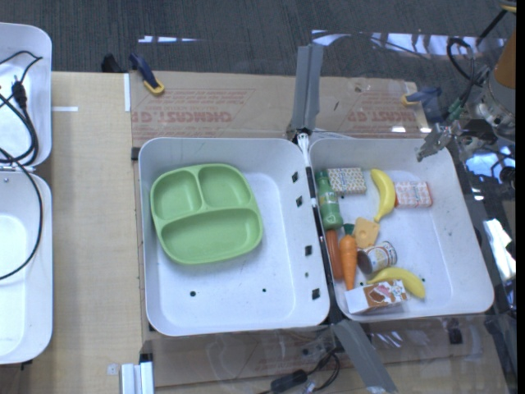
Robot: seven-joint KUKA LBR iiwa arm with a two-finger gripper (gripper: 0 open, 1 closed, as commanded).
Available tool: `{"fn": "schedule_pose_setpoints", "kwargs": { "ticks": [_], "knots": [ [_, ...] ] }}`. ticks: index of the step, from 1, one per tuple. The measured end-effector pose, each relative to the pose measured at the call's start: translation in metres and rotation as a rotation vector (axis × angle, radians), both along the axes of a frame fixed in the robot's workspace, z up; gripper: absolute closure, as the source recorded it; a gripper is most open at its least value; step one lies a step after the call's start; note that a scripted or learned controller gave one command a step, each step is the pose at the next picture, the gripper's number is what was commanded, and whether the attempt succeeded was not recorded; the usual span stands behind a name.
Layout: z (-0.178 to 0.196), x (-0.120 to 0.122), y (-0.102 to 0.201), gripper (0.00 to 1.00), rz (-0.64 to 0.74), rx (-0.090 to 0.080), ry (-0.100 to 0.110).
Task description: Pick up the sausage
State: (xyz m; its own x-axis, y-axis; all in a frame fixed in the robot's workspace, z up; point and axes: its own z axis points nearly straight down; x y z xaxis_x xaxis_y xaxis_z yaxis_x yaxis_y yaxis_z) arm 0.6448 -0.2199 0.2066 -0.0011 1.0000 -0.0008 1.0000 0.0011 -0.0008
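The sausage (333, 254), a slim reddish-orange stick, lies lengthwise along the left wall of the right bin (459, 245). It sits between a green bottle (329, 203) above it and the bin's near corner, with a carrot (349, 261) touching its right side. My gripper (433, 142) hangs over the right bin's far right corner, well away from the sausage and above the bin's contents. Nothing shows in its grasp.
The right bin also holds two bananas (382, 191) (404, 278), a speckled block (346, 180), a pink packet (412, 194), a cheese wedge (367, 233), a can (376, 258) and a carton (379, 296). A green divided plate (205, 213) lies in the left bin (238, 302).
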Motion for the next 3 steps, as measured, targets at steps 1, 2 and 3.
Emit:
{"fn": "schedule_pose_setpoints", "kwargs": {
  "ticks": [1, 2, 3],
  "knots": [
    [0.01, 0.001, 0.0, 1.0, 0.003, -0.002, -0.001],
    [0.009, 0.001, 0.0, 0.0, 0.003, -0.002, 0.0],
    [-0.023, -0.038, 0.068, 0.0, -0.142, 0.0, 0.001]
  ]
}}
